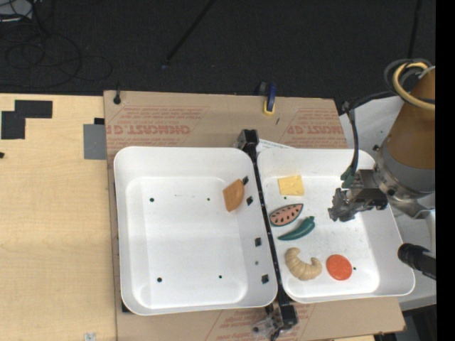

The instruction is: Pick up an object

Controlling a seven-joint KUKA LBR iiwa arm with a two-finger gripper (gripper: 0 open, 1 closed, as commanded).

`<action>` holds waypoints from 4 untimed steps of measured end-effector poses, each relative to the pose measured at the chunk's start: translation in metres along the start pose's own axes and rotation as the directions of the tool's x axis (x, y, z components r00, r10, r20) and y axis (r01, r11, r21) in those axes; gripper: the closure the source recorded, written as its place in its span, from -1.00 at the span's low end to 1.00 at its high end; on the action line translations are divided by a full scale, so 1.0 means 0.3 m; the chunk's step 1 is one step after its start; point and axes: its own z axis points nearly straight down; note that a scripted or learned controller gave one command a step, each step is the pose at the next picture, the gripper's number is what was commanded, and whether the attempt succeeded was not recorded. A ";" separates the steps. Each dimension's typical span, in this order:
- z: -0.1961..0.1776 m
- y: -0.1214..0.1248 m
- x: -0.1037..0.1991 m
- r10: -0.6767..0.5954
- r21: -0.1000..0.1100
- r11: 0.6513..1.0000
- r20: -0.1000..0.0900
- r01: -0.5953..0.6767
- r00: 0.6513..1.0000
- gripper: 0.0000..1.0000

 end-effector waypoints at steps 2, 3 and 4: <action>-0.007 -0.015 0.170 -0.006 0.002 1.000 -0.002 0.006 1.000 1.00; -0.343 0.146 0.341 -0.009 -0.008 1.000 -0.001 0.009 1.000 1.00; -0.446 0.215 0.481 -0.007 -0.004 1.000 0.000 0.007 1.000 1.00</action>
